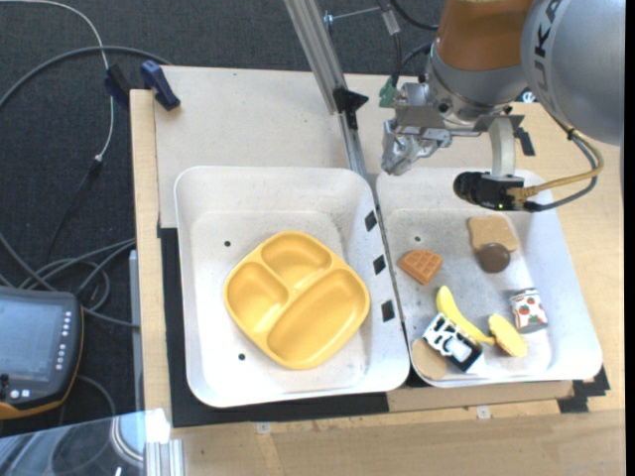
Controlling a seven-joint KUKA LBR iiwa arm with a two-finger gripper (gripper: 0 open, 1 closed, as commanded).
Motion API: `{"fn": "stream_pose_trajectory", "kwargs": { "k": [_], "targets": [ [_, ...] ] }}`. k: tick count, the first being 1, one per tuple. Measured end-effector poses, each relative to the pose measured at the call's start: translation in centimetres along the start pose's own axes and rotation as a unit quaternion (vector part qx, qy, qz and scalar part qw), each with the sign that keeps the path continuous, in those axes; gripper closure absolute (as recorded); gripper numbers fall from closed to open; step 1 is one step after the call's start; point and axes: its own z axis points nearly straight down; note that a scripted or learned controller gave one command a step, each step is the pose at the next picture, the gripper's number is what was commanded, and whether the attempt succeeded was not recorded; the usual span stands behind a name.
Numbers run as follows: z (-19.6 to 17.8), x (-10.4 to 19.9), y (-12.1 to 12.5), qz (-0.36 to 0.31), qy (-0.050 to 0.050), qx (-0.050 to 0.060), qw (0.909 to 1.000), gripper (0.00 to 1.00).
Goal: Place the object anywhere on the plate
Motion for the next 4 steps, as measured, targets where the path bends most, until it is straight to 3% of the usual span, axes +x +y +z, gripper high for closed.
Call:
{"fn": "stream_pose_trajectory", "kwargs": {
  "k": [1,2,3,4],
  "targets": [
    [0.9,1.0,-9.7,0.003,-0.001,0.006,1.0,1.0],
    [5.2,2.4,-10.0,0.003,-0.001,0.006,1.0,1.0],
    [7.6,7.1,-7.4,0.0,-0.001,0.002,1.0,1.0],
    [3.2,2.3,-9.4,0.005,-0.002,0.0,1.0,1.0]
  ]
}}
